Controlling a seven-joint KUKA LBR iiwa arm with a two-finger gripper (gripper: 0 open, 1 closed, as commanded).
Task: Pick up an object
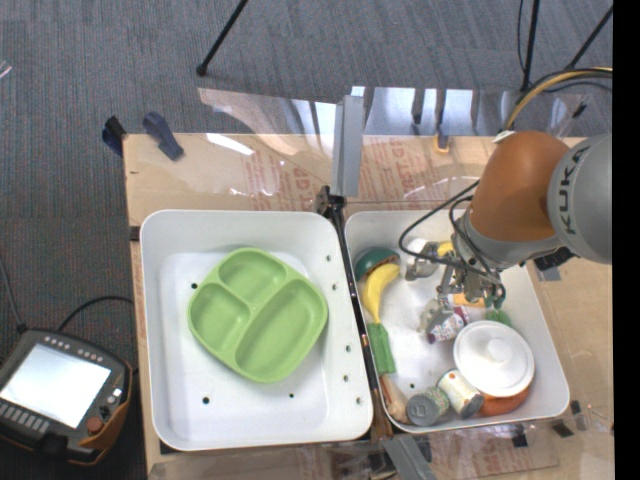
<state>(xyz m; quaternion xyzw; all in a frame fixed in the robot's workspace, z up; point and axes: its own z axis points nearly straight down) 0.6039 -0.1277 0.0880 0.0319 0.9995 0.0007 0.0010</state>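
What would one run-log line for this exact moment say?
phase: reaching | gripper: low in right bin, over small items beside white lidded pot | banana: untouched | left bin: green divided plate

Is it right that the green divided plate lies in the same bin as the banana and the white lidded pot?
Not quite. The camera view shows the green divided plate alone in the left bin; the banana and white lidded pot lie in the right bin.

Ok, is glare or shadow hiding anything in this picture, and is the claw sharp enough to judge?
Camera view: bright glare streaks lie on the clear sheet behind the bins; the green plate is evenly lit and sharp, with a soft shadow on the left bin; the claw sits low among clutter in the right bin, too small and dark to judge.
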